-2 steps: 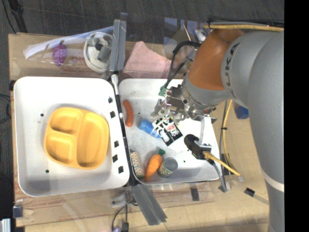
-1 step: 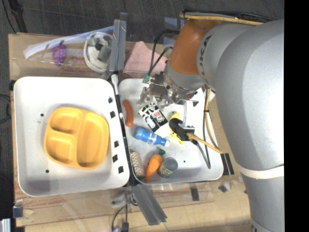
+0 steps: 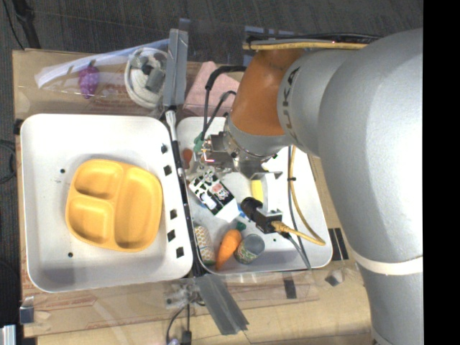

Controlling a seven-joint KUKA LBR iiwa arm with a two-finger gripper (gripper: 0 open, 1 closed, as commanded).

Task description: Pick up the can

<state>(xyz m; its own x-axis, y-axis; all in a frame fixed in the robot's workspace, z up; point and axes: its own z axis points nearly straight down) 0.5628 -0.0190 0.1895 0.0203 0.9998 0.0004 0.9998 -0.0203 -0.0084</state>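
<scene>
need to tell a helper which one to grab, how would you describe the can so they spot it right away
Look in the right white bin, along its near edge. Beside the orange carrot, just to its right, lies the can. It is the small round grey-green one with a metal rim, unlike the orange carrot and the black-and-white box above.

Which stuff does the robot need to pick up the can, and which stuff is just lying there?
For the job:
can, in the right bin
arm, reaching over that bin

Just lying about:
carrot, beside the can
yellow tray, in the left bin
black-and-white box
</scene>
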